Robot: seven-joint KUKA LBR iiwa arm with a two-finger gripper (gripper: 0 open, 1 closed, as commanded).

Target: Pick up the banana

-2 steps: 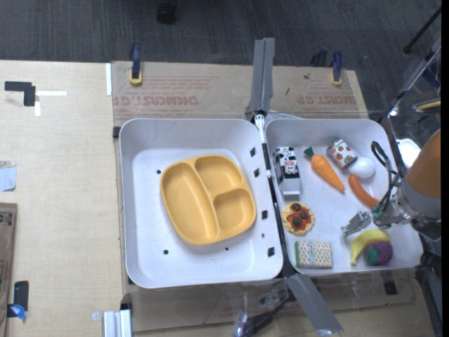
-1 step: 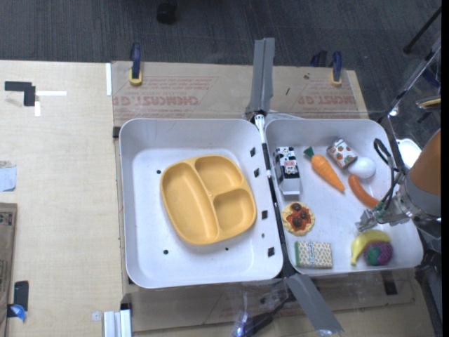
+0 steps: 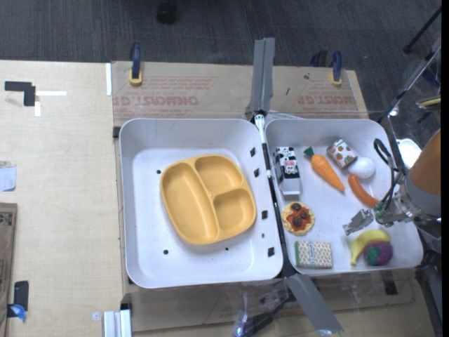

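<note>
Crowding the right bin (image 3: 337,126): a milk carton toy (image 3: 287,166) near its 10 o'clock corner, a carrot (image 3: 327,171) just right of that, a small red-patterned box (image 3: 342,154) at 12 o'clock, a white egg (image 3: 363,168) touching the box's lower right side, and an orange sausage-shaped piece (image 3: 363,190) below the egg. A little pizza disc (image 3: 298,217) sits left of centre, a cracker-like green block (image 3: 313,254) at 7 o'clock. The left bin (image 3: 133,209) holds a yellow three-compartment plate (image 3: 208,199), roughly centred. Both bins rest on the counter (image 3: 56,188), with blue clamps (image 3: 135,53) at its far edge.

The banana (image 3: 365,243) lies at the right bin's 5 o'clock corner, curved, with a purple-and-green round fruit (image 3: 379,253) pressed against its right side, tucked into the curve. The cracker block is near on its left, not touching.

The arm comes in from 3 o'clock; the jaws (image 3: 362,220) hang just above the banana at its 12 o'clock, pointing toward 8 o'clock. Nothing is visible between the jaws. Whether they are spread or pressed together: cannot tell, too small and blurred. The sausage piece lies close at the jaws' 12 o'clock; a black cable (image 3: 384,153) loops above the wrist.
</note>
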